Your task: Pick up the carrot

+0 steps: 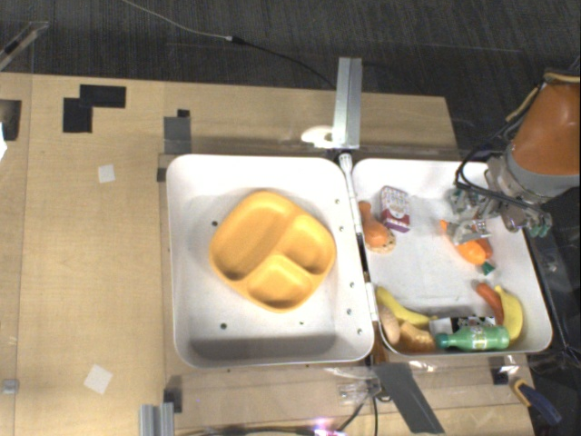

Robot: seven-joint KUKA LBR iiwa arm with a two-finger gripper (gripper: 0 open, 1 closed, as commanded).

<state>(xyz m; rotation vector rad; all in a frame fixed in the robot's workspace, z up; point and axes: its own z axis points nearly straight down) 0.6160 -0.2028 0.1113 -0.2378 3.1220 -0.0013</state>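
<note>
So we've got the arm (547, 134) coming in from the right, and the gripper (472, 218) hangs low over the right bin (537, 334), up near its far right side. We can't tell how it's set; that whole end is a tangle of metal and wires from this angle.

Just under the gripper, on the near side, there's a carrot (473, 251), a stubby orange piece with a bit of green at its end. It looks like it's touching the tips or right beside them, but we can't say it's gripped.

Further toward us from the gripper sits a second, redder carrot (489, 298) next to a banana (514, 314), and a green bottle (472, 339) lies along the bin's near wall. Left of that bottle we see another banana (401, 309) and a potato (410, 336).

Left of the gripper there's a small purple carton (395, 209), and past it, by the divider, a brownish pear-like thing (375, 232).

Way off to the left, the other bin (195, 334) holds a yellow tray (271, 248) with three sections.
</note>
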